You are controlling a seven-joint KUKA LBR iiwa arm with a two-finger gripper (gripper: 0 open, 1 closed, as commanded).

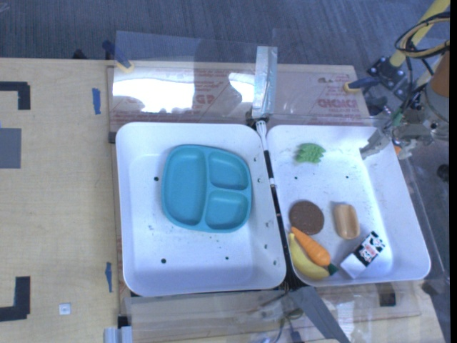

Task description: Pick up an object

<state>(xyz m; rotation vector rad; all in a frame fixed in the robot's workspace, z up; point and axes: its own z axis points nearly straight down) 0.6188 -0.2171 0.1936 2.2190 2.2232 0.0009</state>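
Observation:
The right bin (400, 191) holds several toy foods. A green leafy piece (310, 152) lies near its far wall. A brown round disc (307, 216) and a tan bread roll (346, 220) sit side by side in the middle. An orange carrot (312, 246) rests on a yellow banana (305, 264) at the near left corner. A small white carton with black patches (367, 252) lies at the near right. My gripper (389, 134) hangs over the bin's far right corner, well apart from every object, with nothing seen in it.
The left bin (136, 191) bears a blue divided plate (207, 188). A clear plastic sheet and a metal divider post (264, 81) stand behind the bins. Yellow and black cables (421, 27) hang by the arm at the upper right.

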